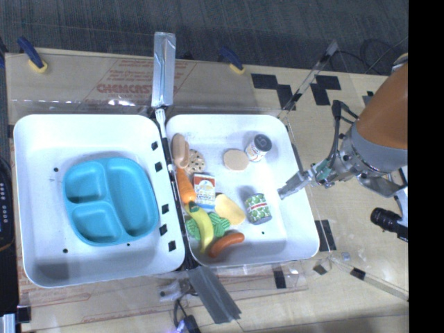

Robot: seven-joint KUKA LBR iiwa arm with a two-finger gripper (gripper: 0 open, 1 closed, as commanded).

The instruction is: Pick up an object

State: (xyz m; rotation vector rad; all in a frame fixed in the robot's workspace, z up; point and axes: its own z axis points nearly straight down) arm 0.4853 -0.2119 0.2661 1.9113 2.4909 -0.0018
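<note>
A robotics lab. Black marker squares [277, 89] and blue clamps [32, 55] dot the worktop [208, 75] (bare wood).

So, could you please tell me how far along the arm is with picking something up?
Nothing looks picked yet. The gripper sits at the right rim of the right bin, with nothing visible in it. The green can, the round cookie and the toy foods along the bin's left wall all lie in the bin. Choosing an object, grasping and lifting it all remain. The blue tray lies in the left bin.
</note>
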